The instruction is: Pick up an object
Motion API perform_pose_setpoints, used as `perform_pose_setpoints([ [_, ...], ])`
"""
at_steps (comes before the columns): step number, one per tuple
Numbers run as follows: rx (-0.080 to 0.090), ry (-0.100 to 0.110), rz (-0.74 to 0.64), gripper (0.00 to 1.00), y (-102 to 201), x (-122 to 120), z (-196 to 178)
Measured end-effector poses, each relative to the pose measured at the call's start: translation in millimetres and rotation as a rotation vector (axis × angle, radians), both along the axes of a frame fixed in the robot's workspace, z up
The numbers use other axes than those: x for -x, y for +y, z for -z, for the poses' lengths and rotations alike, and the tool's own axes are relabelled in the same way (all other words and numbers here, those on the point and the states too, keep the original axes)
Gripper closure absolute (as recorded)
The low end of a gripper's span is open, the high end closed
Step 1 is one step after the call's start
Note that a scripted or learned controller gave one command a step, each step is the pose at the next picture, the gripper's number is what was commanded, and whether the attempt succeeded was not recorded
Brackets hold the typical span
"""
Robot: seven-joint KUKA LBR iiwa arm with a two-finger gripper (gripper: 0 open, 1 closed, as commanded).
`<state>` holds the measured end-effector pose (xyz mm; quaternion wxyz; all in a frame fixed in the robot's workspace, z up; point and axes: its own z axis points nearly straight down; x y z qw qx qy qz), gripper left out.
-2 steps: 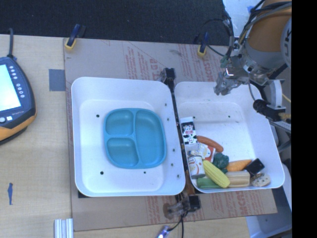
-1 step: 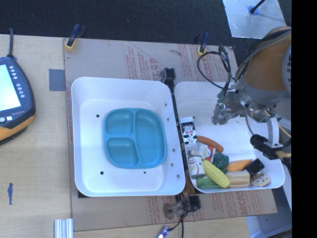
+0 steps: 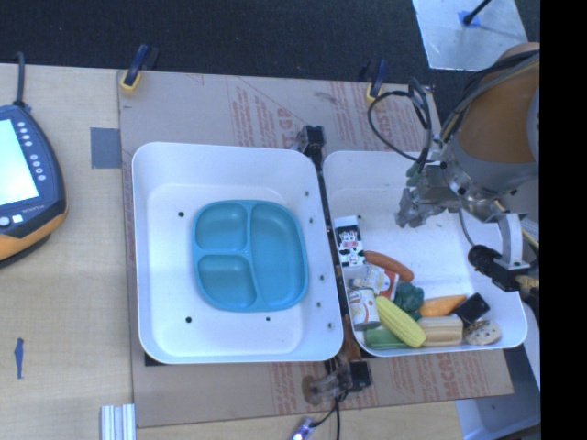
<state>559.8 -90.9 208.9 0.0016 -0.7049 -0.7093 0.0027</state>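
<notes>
- Hovering above bare floor in the upper part of the right bin (image 3: 385,177), with the gripper (image 3: 415,211) showing nothing held; open or closed, impossible to tell from this slanted angle.
- Lying below and slightly left of the gripper, near but apart: the hot dog (image 3: 389,265), long axis running left to right with a slight downward tilt.
- Crowding lower still: corn (image 3: 401,322), carrot (image 3: 443,305), 1 small carton (image 3: 348,243).
- Needing, by judgement, a short move downward in view before descending.
</notes>
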Motion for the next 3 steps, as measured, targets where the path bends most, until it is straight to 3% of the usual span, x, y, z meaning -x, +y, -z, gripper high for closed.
perform_pose_setpoints([
  [2,0.001,0.001,-0.003,1.0,-1.8,-0.9,-20.4],
  [3,0.0,-0.003,0.003,1.0,11.5,12.9,11.6],
])
